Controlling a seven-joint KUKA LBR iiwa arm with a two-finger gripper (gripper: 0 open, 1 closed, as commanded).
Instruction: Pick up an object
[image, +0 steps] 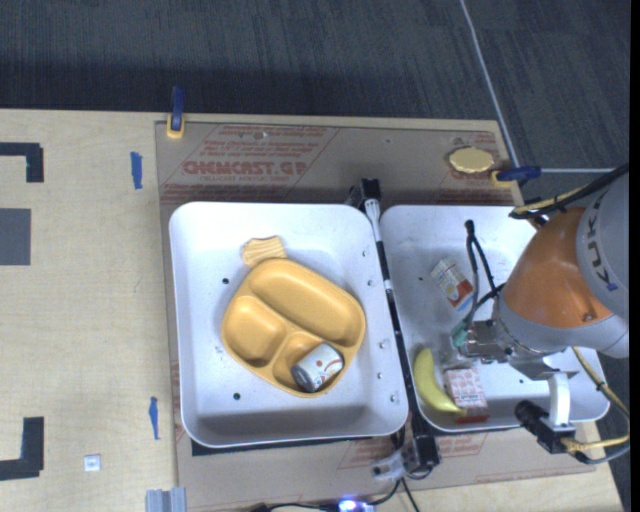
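A blue clamp (176, 107) grips the brown board's (260, 160) far edge.

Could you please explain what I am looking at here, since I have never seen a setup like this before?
One fixed camera looks down at a slant on a bench. The grey and orange shape at the right is a robot arm, reaching over the right bin; its tool is hidden beneath it, so nothing can be called held. That bin holds a banana, a small packet beside it and another packet. The left bin holds a yellow divided tray with a small can lying in one compartment.
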